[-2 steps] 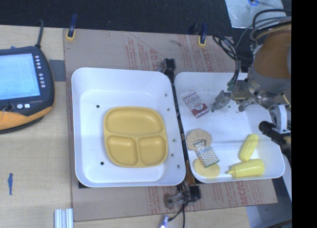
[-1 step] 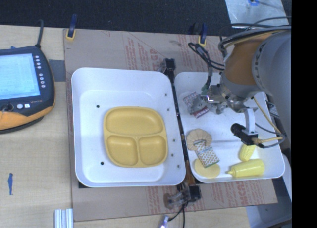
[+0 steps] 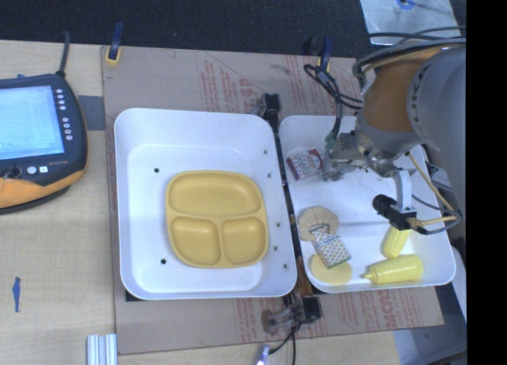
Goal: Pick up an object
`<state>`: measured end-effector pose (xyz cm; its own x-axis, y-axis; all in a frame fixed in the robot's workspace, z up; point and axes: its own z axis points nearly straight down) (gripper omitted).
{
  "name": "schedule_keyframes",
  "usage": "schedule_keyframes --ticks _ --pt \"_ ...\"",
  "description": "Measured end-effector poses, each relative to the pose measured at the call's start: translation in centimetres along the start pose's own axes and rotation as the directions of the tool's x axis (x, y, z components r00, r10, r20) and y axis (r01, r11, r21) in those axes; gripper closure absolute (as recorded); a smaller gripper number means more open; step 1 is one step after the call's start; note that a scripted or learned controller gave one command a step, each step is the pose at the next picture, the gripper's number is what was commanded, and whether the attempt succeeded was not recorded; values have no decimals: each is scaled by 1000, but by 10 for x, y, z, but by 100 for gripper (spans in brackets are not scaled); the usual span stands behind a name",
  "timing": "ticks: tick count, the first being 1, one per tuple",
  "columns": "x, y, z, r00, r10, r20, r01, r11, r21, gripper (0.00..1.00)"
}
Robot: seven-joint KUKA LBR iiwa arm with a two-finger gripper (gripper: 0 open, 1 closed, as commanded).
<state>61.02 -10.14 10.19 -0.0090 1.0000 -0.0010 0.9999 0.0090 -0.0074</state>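
My gripper (image 3: 334, 162) hangs over the far part of the right bin (image 3: 434, 283), under the grey arm with its orange band. Just left of it lies a small dark red packet (image 3: 303, 165), close to the gripper; I cannot see any contact. Nearer the front lie a tan round biscuit (image 3: 315, 218), a patterned packet (image 3: 330, 249) leaning on a pale yellow disc (image 3: 333, 271), a yellow squeeze bottle (image 3: 394, 270) and a small yellow piece (image 3: 394, 240).
The left bin (image 3: 142, 276) holds a yellow divided plate (image 3: 215, 218). A teach pendant with a screen (image 3: 36, 138) rests on the bench at the far left. Blue clamps (image 3: 116, 40) sit at the cardboard's back edge.
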Motion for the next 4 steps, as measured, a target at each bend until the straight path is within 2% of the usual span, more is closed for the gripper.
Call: schedule_keyframes --ticks 1,2,3,4 --pt "87 -55 -90 1000 0 -1 0 1000 -4 100" --pt "86 -56 -89 1000 2 0 -2 1000 -2 0" --pt "54 -85 -89 1000 4 1 -4 1000 -2 0" --pt "-22 -39 3 1000 6 1 -6 1000 -2 0"
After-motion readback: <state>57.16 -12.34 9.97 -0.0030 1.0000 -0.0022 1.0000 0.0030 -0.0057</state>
